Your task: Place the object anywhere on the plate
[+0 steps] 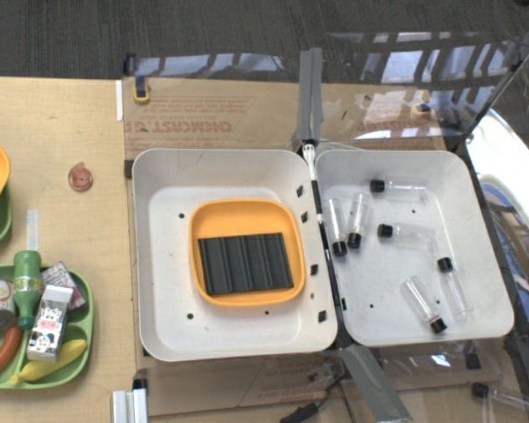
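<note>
Yellow plate (247,223) with a ribbed black insert sits mid left bin (159,324). Clear black-capped vials (423,302) lie scattered in right bin (485,315): light, slippery, fragile; grip mid-barrel. Jaws: cannot tell.

A pale wooden bench (62,139) carries a brown cardboard sheet (212,122) just right of its bare part. Beyond the bench's far edge lies dark grey carpet (203,16) (bright glare falls right of the cardboard).
</note>
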Tool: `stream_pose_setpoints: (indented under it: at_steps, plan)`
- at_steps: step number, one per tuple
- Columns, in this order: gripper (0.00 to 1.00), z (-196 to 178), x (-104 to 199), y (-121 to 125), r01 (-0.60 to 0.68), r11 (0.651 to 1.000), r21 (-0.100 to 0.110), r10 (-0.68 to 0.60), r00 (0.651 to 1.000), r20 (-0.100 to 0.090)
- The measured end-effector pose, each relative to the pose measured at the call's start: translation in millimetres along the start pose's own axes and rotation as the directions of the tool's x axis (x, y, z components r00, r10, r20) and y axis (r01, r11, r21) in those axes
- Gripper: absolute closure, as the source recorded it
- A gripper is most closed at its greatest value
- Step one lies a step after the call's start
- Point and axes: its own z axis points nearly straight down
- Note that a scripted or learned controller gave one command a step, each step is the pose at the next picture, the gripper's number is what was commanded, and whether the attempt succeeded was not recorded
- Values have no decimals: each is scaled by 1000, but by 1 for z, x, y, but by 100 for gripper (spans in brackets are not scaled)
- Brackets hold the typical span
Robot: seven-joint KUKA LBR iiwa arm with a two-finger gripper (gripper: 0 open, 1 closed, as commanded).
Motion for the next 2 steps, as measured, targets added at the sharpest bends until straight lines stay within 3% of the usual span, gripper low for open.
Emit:
stream_pose_setpoints:
  at_steps: [1,2]
  plan:
    - [0,0,-38,16,64,998,2,-64,998,1]
    - [0,0,-22,12,60,998,2,-60,998,-1]
